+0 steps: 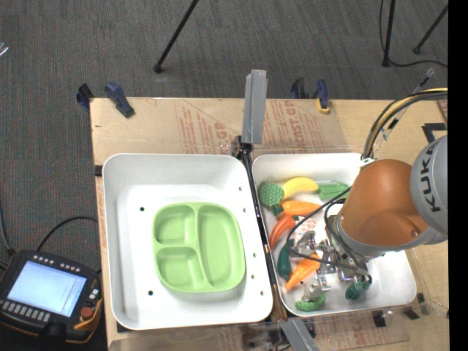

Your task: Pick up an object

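Note:
The right bin point(398, 276) holds a pile of toy food. A yellow banana point(300, 187) lies at its back beside a bumpy green fruit point(271, 194) and a green pod point(333, 190). Below them lie an orange carrot point(301, 208) and a red-orange pepper point(281, 229). My gripper point(325, 260) hangs low over the bin's middle, below the arm's orange band point(380, 207). It is right next to another orange carrot point(302, 273). I cannot make out whether anything is gripped. A dark green piece point(284, 262) lies to the left of the gripper.
The left bin point(124, 189) holds a light green divided plate point(199, 248). More green toys lie at the right bin's front point(314, 303) and front right point(357, 290). A grey post point(255, 108) stands behind the bins. A teach pendant point(47, 292) sits at lower left.

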Controlling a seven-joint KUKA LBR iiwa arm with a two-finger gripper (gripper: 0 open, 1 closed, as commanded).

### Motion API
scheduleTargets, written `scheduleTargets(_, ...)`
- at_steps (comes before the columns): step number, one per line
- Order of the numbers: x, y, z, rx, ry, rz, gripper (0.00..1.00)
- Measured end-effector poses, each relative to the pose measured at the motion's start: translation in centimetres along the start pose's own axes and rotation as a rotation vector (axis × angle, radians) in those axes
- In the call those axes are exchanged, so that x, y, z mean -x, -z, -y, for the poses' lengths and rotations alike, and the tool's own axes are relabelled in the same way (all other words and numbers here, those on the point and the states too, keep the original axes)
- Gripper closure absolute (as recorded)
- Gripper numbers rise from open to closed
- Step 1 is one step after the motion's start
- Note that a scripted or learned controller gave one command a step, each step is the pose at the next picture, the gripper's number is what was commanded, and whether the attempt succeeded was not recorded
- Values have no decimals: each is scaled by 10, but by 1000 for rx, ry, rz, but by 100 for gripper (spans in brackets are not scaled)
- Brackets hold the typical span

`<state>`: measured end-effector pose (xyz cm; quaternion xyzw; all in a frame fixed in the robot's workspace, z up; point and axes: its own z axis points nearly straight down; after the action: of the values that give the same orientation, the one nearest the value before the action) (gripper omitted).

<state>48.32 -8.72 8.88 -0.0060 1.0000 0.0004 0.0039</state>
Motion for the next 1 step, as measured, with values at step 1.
scheduleTargets(1, 0, 0, -4, -1, 30, 0, 0)
